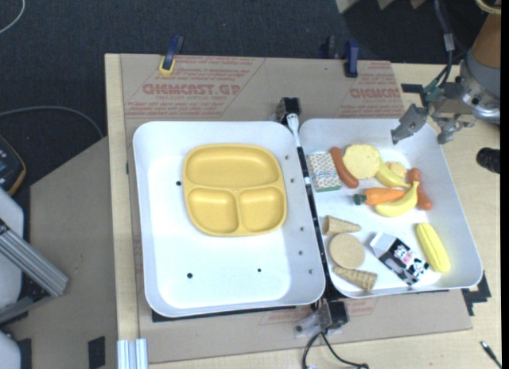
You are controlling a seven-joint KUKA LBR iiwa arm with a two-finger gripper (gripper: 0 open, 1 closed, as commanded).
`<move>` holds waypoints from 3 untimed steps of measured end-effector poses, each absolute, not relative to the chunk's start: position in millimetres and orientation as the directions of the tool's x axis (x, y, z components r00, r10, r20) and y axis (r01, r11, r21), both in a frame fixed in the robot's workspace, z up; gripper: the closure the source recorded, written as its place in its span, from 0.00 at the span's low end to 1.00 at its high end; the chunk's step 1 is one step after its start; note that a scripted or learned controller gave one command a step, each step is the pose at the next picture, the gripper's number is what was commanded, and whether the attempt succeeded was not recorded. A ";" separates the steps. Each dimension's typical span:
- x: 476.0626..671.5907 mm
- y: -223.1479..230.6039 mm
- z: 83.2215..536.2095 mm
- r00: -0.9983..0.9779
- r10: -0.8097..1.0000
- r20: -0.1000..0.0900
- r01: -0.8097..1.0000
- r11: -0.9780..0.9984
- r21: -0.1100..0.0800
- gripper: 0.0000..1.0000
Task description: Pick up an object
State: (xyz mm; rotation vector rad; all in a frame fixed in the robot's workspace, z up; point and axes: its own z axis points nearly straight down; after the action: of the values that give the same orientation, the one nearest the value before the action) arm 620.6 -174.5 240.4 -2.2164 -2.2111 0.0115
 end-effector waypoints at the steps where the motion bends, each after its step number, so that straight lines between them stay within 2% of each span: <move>1: 623.1 -174.1 248.6 0.000 1.000 0.000 1.000 0.000 0.001 0.00; 3: 613.6 -164.7 135.7 0.000 1.000 0.002 1.000 0.000 -0.006 0.00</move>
State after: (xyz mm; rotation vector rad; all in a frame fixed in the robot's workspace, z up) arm 613.6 -164.7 135.7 -2.2171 -2.2173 0.0046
